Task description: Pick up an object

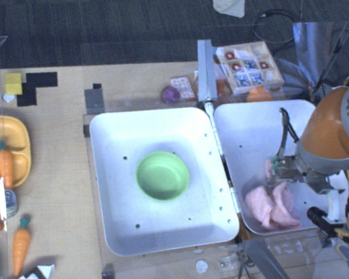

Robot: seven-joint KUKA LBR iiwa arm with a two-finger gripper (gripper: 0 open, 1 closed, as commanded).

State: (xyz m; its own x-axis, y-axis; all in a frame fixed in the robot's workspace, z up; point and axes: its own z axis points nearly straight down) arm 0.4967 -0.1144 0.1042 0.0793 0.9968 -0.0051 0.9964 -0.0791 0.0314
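The counter [55, 178] carries two white bins. The left bin [119, 233] holds a green bowl [162, 175] near its middle. In the right bin [247, 129], the arm's hand [283, 169] sits low, just above a pink soft object [270, 206] in the near corner; whether it grips anything, I cannot tell.

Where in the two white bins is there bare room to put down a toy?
The left white bin has bare floor all around the round green bowl, widest along its left wall and corners. The right white bin is bare in its far half; its near half is crowded by the soft pink object and the gripper.
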